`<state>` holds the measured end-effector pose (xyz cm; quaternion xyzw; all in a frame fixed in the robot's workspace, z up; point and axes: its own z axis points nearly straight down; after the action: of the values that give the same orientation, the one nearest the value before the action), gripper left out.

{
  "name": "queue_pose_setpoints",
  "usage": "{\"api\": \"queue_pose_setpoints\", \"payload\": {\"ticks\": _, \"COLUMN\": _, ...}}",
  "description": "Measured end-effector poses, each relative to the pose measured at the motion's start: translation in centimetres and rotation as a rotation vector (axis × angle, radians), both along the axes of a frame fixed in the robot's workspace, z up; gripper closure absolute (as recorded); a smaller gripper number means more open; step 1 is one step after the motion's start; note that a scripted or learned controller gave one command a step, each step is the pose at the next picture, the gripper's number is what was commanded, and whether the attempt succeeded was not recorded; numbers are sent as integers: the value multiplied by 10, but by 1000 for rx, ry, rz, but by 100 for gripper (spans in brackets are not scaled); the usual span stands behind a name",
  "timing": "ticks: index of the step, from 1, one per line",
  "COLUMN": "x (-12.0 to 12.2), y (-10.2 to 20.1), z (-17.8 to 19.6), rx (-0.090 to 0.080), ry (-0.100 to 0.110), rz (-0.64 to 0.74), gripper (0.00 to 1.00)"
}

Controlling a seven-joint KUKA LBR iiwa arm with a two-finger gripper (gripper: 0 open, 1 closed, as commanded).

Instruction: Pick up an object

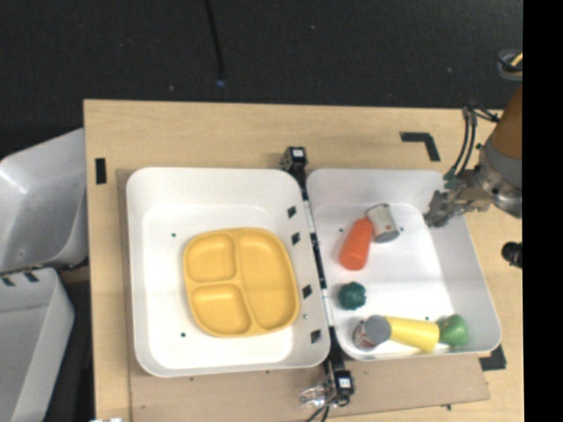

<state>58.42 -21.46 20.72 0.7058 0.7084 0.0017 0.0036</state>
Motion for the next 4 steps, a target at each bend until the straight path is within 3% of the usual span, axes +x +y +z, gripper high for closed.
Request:
{"api": "queue_pose_setpoints", "payload": {"ticks": 1, "x": 4, "y": -4, "z": 64, "rx": -1, "ry": -1, "rz": -1, "gripper": 100}}
{"api": "queue_pose_setpoints", "payload": {"ticks": 2, "x": 5, "y": -6, "z": 62, "rx": 0, "ry": 5, "rz": 0, "gripper": 100}}
{"api": "queue_pose_setpoints", "payload": {"ticks": 4, "x": 21, "y": 109, "z": 59, "rx": 3, "ry": 7, "rz": 3, "gripper": 100}}
